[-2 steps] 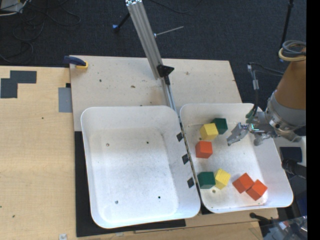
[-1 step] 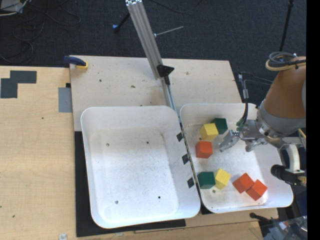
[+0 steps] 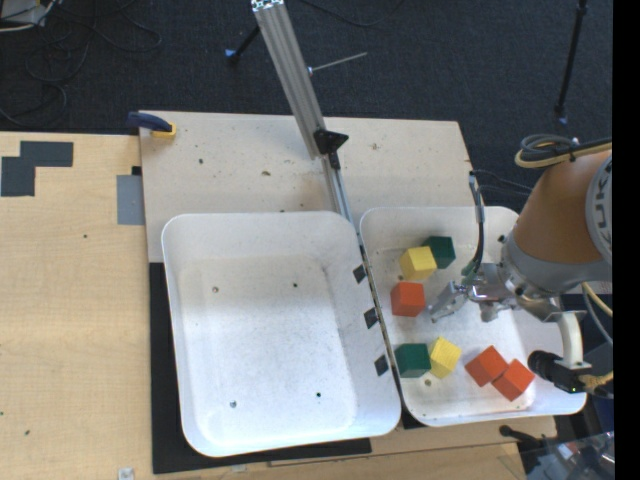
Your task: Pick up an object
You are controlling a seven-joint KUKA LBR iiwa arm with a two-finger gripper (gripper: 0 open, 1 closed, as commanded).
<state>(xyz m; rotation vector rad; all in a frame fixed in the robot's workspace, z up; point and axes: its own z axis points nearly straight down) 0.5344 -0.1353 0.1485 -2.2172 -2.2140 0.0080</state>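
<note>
Small matte cubes with crisp edges lie in the right bin [image 3: 385, 230], a shallow smooth white tray: a yellow block [image 3: 418, 261] touching a green block [image 3: 440, 250], an orange block [image 3: 407, 298], a second green block [image 3: 412, 359] beside a second yellow block [image 3: 444, 355], and two orange blocks [image 3: 499, 371] together. The metal gripper [image 3: 447, 302] hovers just beside the single orange block, fingers spread, grasping nothing. The left bin [image 3: 180, 268] is speckled. The arm's bulk hides the right bin's far side.

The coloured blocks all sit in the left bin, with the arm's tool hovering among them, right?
Not quite. The camera view shows the blocks, such as the orange block and yellow block, in the right bin; the tool is among them there.
</note>
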